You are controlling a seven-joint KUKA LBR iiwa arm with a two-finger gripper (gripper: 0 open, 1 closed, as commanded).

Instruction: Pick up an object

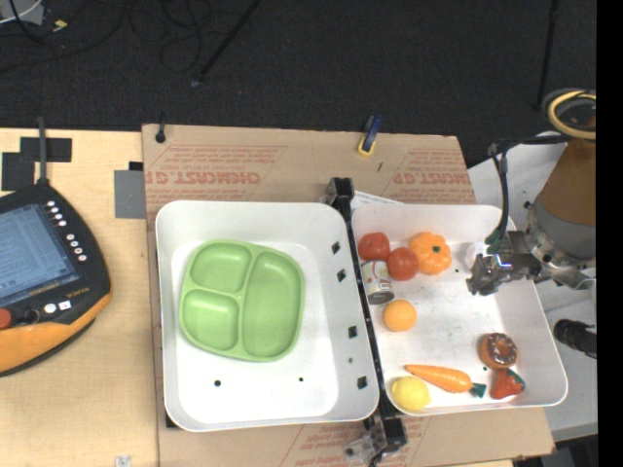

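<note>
Toy food is what the arm has to choose from, and all of it lies in the right bin (545, 331), while the gripper (484, 278) hangs over that bin's far right part, above bare white floor; whether it is spread or closed cannot be told from this slanted look, and nothing shows between its tips. Nearest to it, toward the left, sits a small orange pumpkin (431, 252), touching or nearly touching a red tomato (402, 263), with a second tomato (373, 246) just beyond and a little can (379, 287) tucked against the bin's left wall below them. An orange ball (399, 315) lies alone near the middle-left, well apart from its neighbours. Toward the near edge rest a doughnut (497, 349), a strawberry (506, 384), a carrot (440, 377) lying flat, and a lemon (411, 393) touching the carrot's thick end. These pieces look like hollow plastic: probably light, stiff and rather smooth, so round ones are likely to roll or squirt out of a pinch that is off centre. The orange ball seems the easiest target, since it has free room all around; a grip straight across its widest part should hold best. The carrot would want a grip across its thick half. The left bin (321, 397) holds a green divided plate (243, 300).
</note>
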